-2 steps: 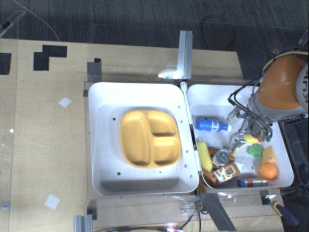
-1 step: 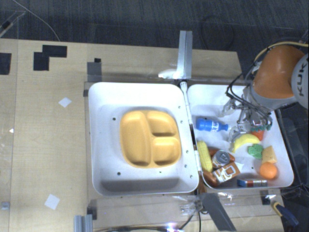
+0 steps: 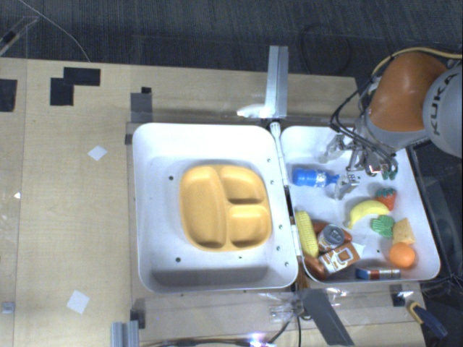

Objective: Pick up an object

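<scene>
Wooden desk [image 3: 65, 215] carries two white bins: the left bin [image 3: 155, 194] holds a yellow divided tray [image 3: 223, 207]. In the right bin [image 3: 427, 244], nearest the camera, lie a marker [image 3: 377, 272], orange ball [image 3: 401, 255], small can [image 3: 333, 236] and corn cob [image 3: 306, 233] (toy food, mostly); farther back, a banana [image 3: 367, 210] and blue bottle [image 3: 312, 177]. Claw [image 3: 353, 170] hovers over that bin's far half just beside the bottle, fingers parted, gripping nothing.
</scene>
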Tool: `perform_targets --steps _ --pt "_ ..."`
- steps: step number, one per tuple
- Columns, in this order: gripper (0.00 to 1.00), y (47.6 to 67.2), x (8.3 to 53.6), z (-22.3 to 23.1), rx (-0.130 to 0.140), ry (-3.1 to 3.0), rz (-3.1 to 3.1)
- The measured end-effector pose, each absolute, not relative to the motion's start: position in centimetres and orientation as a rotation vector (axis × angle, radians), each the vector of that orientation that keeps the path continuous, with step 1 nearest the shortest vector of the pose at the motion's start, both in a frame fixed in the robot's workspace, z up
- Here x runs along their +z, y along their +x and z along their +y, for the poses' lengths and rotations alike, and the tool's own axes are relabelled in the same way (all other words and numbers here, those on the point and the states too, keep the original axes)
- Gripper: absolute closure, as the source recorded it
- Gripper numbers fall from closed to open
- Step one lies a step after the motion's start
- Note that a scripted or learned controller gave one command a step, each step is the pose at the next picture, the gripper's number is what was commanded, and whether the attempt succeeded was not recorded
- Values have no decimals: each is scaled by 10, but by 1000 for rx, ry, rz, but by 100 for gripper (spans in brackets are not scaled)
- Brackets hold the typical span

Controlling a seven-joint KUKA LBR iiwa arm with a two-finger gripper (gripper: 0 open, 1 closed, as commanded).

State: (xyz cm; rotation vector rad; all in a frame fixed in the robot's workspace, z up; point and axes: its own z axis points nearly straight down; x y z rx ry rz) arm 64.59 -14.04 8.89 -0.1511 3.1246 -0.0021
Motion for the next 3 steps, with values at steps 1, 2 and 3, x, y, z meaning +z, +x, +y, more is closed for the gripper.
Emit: perform_targets --steps 1,2,3 --pt "0 596 154 -209 -10 -175 3122" --pt "0 531 106 -205 0 -11 3136" --pt "0 618 89 -162 4 642 3062"
